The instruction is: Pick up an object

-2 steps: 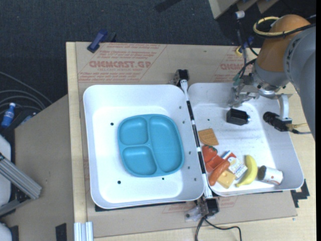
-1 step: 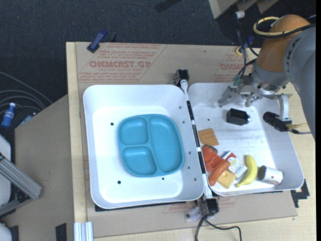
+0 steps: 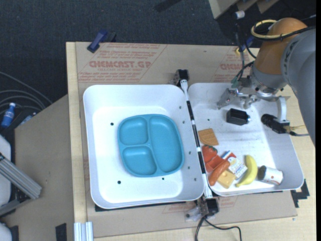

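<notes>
Looking down on the bench, I've got two shallow glossy white bins with rounded corners, sitting on a cardboard sheet (image 3: 125, 59) printed in red. The left bin (image 3: 95, 134) carries a smooth blue divided plate (image 3: 150, 144), a rounded rectangle with three compartments.

The right bin (image 3: 281, 149) has the clutter. There's a flat tan square cracker (image 3: 208, 136) by the divider wall, with red pepper-like pieces (image 3: 212, 159) below it. Next come an orange wedge (image 3: 225, 178), a curved yellow banana (image 3: 250, 169) and a white cylinder (image 3: 272, 174) on its side in the near corner.

My arm (image 3: 296, 49) reaches in from the right, grey shell with an orange band (image 3: 273, 46), wrist bent down over the bin's far end. The gripper (image 3: 235, 100) is bare metal, and I can't tell if it's open or closed. A small matte black block (image 3: 237, 117) lies just beside it on the near side. The other pieces sit well apart from it.
</notes>
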